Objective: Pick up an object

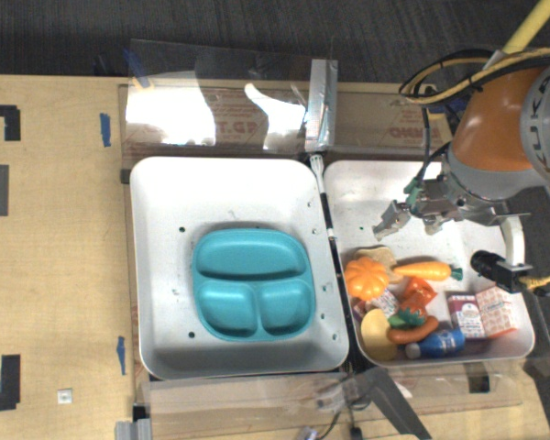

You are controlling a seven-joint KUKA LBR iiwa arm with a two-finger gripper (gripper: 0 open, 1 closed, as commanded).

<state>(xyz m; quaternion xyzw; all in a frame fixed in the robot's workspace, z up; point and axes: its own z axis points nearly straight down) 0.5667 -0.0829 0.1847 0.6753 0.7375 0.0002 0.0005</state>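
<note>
- A grey KUKA arm (pixel 522 145) with an orange band reaches in from the right of the frame, its gripper (pixel 411 211) hanging over the bare upper half of the right bin (pixel 348 186).
- The gripper's two fingers (pixel 388 221) stand apart with nothing between them; the claw is open and clear of the toys.
- Toy food, the pick of objects for the task, lies heaped in the lower half of that right bin, below the gripper.
- An orange pumpkin (pixel 367 278) sits at the heap's upper left, close to the bin's left wall and just below the gripper.
- A carrot (pixel 424 269) lies on its side just right of the pumpkin.
- A red piece (pixel 416 295) rests below the carrot, touching a green piece (pixel 406 319) beneath it.
- A pale yellow round fruit (pixel 374 330) sits below the pumpkin, at the bin's lower left corner.
- A sausage (pixel 412 332) lies just right of the yellow fruit, with a blue bottle (pixel 440 344) on its side beneath it.
- A small red-and-white carton (pixel 482 314) rests at the heap's right end, well right of the pumpkin.
- In the left bin (pixel 156 246), just beside the right one, a teal divided tray (pixel 253 282) with three compartments lies near the middle.
</note>
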